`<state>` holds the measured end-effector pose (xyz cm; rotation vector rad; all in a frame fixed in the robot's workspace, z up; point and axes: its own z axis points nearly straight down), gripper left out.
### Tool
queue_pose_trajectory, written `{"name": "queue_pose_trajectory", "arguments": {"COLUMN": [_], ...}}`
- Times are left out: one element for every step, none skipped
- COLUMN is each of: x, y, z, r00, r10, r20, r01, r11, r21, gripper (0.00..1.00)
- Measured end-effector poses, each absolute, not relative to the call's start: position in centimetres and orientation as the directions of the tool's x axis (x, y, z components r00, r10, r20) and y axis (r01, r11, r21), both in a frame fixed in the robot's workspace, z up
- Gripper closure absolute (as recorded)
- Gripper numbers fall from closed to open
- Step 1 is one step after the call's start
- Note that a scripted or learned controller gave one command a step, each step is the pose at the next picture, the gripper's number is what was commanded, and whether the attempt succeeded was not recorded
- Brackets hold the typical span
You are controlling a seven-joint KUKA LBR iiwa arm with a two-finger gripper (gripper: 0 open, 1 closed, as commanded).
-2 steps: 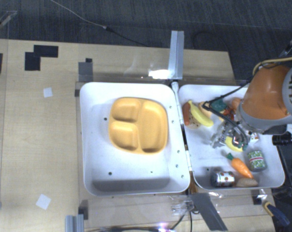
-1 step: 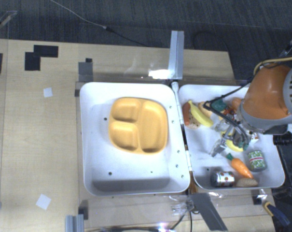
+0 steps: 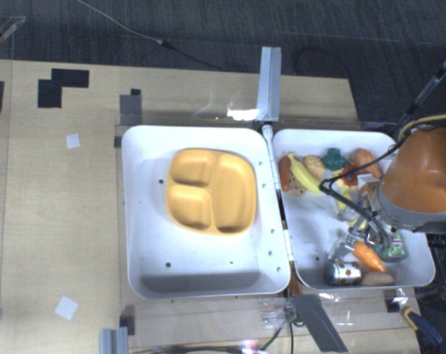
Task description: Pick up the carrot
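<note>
The end effector (image 3: 353, 240) is down in the right bin (image 3: 311, 271) beside the carrot (image 3: 370, 257), its grip impossible to tell, so lifting seems left.

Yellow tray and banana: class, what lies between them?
In the camera view, between the yellow tray and the banana run the two white bins' adjoining walls.

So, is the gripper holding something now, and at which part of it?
It cannot be told. The gripper is low over the right bin, right beside the carrot, but the view is too cluttered to show a hold.
</note>
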<state>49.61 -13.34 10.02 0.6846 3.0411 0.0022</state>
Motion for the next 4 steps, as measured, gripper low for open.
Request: {"name": "queue_pose_trajectory", "arguments": {"x": [49.8,48.9,50.7,49.1], "y": [-13.3,-16.4,-12.9,-13.8], "z": [11.1,15.7,10.0,28.9], "r00": [-0.906,-0.889,-0.997,-0.973], "r10": [0.423,0.459,0.08,0.231], "r20": [-0.026,-0.011,-0.005,-0.023], "r01": [0.423,0.459,0.08,0.231], "r11": [0.906,0.889,0.997,0.973], "r21": [0.008,0.002,0.001,0.0], "gripper": [1.0,1.0,1.0,1.0]}}
